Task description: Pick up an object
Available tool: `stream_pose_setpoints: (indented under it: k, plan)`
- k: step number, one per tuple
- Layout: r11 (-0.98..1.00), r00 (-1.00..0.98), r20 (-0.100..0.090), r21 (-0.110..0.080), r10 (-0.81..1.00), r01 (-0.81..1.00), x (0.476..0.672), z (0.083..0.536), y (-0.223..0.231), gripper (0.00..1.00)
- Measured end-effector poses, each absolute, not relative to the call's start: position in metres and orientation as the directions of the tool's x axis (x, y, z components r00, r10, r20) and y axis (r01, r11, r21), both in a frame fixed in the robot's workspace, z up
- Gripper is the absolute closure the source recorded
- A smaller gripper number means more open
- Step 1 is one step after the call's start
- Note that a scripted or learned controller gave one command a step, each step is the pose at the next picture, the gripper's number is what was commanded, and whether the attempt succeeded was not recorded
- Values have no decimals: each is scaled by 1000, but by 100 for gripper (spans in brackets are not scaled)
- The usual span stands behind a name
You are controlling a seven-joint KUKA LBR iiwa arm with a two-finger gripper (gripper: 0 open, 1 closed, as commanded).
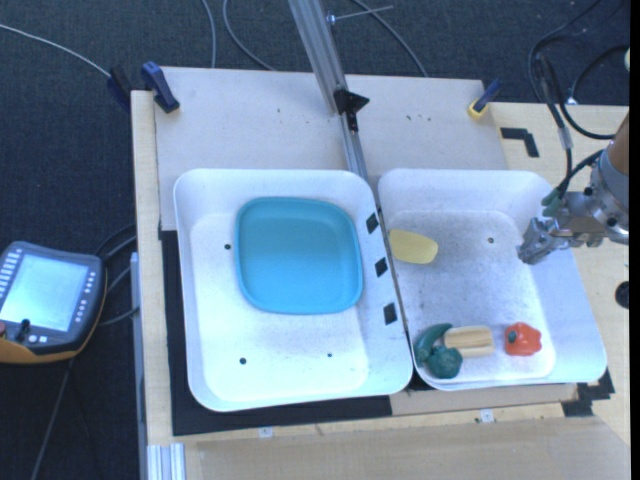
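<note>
The end effector (537, 243) hangs over the right side of the right bin (560, 298), and I cannot tell if it is open or closed; nothing is seen in its grip. In this bin a yellow piece (413, 246) lies near the left wall. Along the front wall there are a green toy vegetable (438, 351), touching a tan block (469, 340), and a red toy pepper (521, 339) just beside. The left bin (205, 308) holds a turquoise plate (298, 254) on the worktop (250, 118)
</note>
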State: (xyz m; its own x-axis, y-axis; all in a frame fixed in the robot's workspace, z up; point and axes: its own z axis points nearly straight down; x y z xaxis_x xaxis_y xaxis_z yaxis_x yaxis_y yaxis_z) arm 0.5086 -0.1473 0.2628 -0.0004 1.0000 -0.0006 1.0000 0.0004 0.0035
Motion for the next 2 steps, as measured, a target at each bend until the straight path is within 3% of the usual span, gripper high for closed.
stream_pose_setpoints:
  k: [2]
  plan:
    - [4,-4,1,-1,1000,1000,510,238,-48,100]
